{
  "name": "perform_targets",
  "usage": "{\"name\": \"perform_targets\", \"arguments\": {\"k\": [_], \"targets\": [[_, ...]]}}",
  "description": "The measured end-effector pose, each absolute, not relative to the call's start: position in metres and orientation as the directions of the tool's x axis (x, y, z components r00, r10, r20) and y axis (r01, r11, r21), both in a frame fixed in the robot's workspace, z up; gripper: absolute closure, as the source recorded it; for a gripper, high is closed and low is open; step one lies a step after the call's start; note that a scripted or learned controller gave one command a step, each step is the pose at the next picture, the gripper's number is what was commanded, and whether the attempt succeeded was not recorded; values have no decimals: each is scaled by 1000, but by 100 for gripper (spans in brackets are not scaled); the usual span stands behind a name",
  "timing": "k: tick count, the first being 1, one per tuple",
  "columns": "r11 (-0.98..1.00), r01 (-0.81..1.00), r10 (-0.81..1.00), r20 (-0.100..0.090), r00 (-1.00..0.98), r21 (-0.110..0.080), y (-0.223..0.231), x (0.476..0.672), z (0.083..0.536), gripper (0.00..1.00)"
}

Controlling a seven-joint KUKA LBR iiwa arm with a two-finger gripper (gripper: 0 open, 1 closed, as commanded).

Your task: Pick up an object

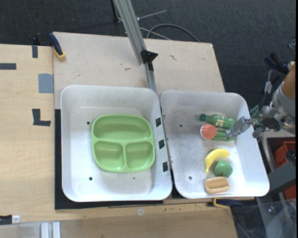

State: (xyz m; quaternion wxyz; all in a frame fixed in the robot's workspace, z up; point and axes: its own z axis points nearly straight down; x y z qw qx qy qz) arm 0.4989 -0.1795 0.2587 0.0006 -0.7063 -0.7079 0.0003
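The right bin (188, 182) holds several small objects. A green bottle (217, 119) lies on its side near the far right. A red-orange round piece (208, 132) touches it from the front. Closer to the front lie a yellow banana (216, 157), a green ball (223, 168) and a tan hot-dog bun (216, 184). My gripper (242, 125) reaches in over the bin's right wall, just right of the bottle's end. Nothing shows in its grasp.
The left bin (72, 133) carries a green divided plate (123, 143). A metal pole (131, 24) slants up from the seam between the bins. The arm's wrist (280, 108) hangs beyond the right bin's wall.
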Motion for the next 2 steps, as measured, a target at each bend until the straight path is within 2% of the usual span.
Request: {"name": "perform_targets", "arguments": {"k": [1,2], "targets": [[2,1000,1000,0,-2,-1,-180,499,259,0],[0,1000,1000,2,0,-7,-181,489,201,0]]}}
